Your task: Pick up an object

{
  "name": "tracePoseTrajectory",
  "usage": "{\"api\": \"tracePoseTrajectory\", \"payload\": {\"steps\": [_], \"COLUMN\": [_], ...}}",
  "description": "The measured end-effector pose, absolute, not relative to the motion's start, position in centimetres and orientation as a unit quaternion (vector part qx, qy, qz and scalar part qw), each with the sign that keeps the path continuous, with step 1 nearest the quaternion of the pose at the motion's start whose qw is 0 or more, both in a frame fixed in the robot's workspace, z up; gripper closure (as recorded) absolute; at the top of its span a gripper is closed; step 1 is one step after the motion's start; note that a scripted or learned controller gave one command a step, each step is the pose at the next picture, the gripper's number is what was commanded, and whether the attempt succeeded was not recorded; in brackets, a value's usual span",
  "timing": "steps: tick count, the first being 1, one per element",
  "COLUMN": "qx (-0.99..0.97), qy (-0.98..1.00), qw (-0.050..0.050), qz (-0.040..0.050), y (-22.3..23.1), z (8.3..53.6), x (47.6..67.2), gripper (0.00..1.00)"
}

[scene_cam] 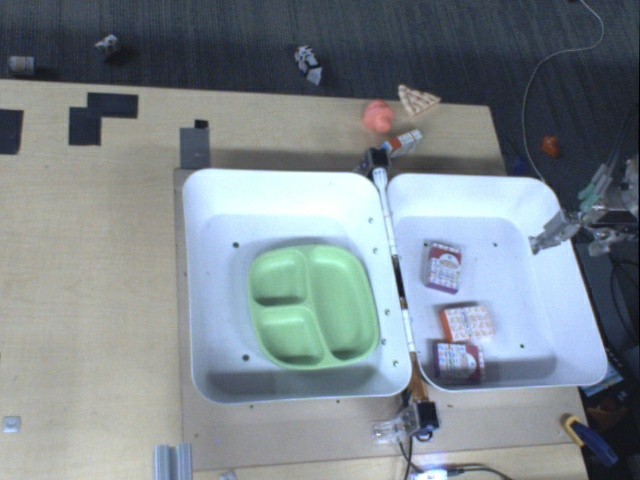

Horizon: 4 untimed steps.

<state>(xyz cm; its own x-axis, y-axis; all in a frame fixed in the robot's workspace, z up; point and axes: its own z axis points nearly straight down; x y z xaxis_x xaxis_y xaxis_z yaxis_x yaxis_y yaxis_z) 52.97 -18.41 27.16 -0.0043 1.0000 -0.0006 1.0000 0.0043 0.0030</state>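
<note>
Two white bins (pixel 200 268) on wooden bench (pixel 80 288), dark carpet (pixel 250 18) beyond, claw (pixel 550 236) state indiscernible.

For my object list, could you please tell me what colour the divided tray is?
Light green tray, clearest in the camera view.

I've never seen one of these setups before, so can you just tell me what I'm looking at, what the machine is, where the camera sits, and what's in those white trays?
One camera looks down at a slant on a wooden bench. Two shallow white bins sit side by side. The left bin holds a green divided plate. The right bin holds three small red-and-white packets. At the right edge, the robot arm's gripper hangs over the right bin's rim, apart from the packets and holding nothing. Small odds and ends, such as an orange ball, lie beyond the bins.
</note>
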Motion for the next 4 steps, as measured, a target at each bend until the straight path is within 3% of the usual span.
{"api": "tracePoseTrajectory", "payload": {"steps": [1,2,3,4], "qx": [0.706,0.707,0.706,0.705], "qy": [0.708,0.708,0.709,0.709], "qw": [0.000,0.010,0.012,0.009], "qz": [0.0002,0.0058,0.0100,0.0088], "y": [-18.8,-15.4,-15.1,-15.1], "z": [13.0,9.0,10.3,10.2], "x": [55.2,49.3,49.7,49.5], "gripper": [0.00,0.00,1.00,0.00]}}
